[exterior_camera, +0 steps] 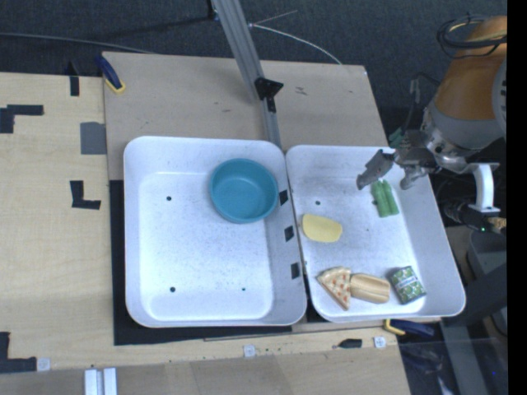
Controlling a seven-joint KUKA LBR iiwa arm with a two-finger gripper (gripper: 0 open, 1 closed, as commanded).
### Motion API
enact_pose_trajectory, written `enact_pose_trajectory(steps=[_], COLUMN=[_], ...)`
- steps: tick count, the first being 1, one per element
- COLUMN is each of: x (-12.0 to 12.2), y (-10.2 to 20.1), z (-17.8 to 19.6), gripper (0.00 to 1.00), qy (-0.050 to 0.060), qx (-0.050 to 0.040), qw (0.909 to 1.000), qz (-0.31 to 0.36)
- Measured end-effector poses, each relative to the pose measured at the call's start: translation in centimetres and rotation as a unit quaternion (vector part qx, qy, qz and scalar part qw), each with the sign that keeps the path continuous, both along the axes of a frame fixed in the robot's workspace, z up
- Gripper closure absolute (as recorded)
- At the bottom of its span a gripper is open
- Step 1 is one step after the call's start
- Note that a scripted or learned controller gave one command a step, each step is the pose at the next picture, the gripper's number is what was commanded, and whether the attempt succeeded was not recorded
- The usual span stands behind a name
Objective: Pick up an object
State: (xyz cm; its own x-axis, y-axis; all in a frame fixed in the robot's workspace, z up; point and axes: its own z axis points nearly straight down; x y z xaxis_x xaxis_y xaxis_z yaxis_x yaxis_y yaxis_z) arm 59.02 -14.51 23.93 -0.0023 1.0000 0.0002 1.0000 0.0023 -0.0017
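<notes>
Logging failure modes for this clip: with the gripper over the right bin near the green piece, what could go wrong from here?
1. The gripper sits open just above the green object, which is narrow; a slightly off descent could nudge it aside instead of straddling it.
2. The green object lies near the right bin's far wall, so a finger might catch that rim.

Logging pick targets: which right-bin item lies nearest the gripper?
The green stick, right beneath the gripper; the other items lie lower in the right bin.
</notes>
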Motion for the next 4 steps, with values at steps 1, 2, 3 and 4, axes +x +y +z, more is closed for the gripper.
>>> enact_pose_trajectory(steps=[1, 2, 3, 4], x=[-0.3, -0.9, -0.7, -0.6], y=[-0.2, 0.6, 0.6, 0.7], z=[-4.4, -10.6, -14.9, -13.7], gripper=[0.0, 0.0, 0.0, 1.0], qy=[0.002, 0.003, -0.003, -0.005], qx=[-0.0004, 0.0003, -0.0005, -0.0007], qw=[1.0, 1.0, 1.0, 1.0], qz=[-0.001, 0.0, -0.001, 0.0])
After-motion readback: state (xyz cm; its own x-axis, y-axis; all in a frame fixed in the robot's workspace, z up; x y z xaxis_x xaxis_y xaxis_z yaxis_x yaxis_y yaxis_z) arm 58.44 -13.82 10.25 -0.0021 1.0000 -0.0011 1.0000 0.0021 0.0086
